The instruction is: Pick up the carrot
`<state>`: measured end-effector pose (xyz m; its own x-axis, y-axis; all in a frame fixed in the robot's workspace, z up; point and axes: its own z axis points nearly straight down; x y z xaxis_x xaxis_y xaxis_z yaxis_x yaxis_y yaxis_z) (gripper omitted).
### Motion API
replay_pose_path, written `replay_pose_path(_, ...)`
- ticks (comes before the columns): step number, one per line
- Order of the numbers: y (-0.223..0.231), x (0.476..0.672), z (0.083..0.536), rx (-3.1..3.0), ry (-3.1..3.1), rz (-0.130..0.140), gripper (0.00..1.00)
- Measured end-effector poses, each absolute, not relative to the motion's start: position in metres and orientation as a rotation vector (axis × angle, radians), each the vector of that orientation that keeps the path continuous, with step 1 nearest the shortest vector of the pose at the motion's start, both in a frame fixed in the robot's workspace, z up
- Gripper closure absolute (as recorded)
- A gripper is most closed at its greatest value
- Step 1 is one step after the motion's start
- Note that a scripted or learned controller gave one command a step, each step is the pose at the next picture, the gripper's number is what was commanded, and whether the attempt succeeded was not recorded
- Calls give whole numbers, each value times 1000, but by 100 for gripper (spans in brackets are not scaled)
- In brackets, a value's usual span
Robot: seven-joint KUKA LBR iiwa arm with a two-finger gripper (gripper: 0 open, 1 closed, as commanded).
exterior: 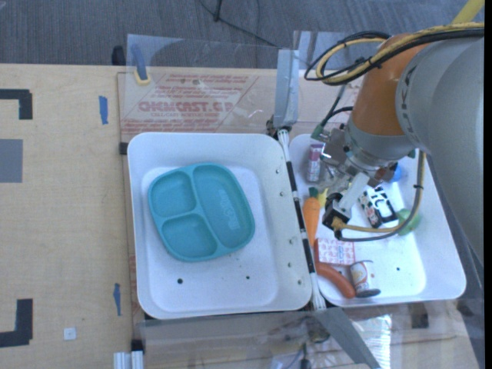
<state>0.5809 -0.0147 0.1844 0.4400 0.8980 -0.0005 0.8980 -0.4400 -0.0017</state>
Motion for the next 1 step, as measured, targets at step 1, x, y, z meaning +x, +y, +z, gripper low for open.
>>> replay_pose_path(1, -14, 581, 194, -2663, -1666, 4, 100)
